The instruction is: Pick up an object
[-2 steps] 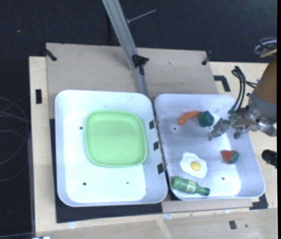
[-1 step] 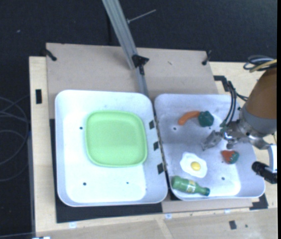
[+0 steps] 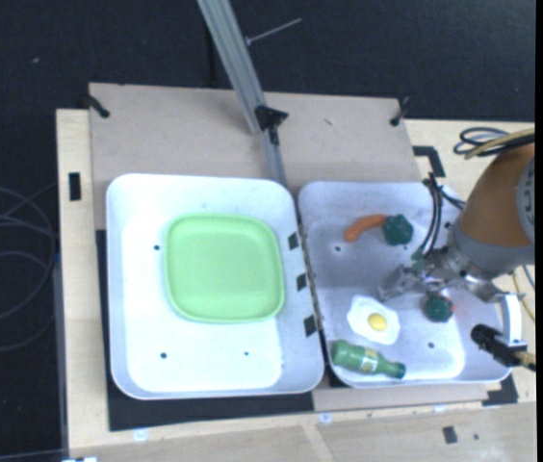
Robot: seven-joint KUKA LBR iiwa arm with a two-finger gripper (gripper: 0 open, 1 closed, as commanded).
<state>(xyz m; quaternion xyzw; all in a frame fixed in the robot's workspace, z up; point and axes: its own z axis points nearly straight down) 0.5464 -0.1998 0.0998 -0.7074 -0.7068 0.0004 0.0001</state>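
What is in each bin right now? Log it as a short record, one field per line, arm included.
left bin: holds a green plate, lying flat near its middle
right bin: holds four toys
carrot: orange with a green top, near the far wall
fried egg: flat, toward the near side
green bottle: on its side along the near wall, just below the egg
small green piece: right of the egg, beside the gripper
arm: reaches in from the right, over the right bin
gripper: low over the bin floor, between carrot and egg
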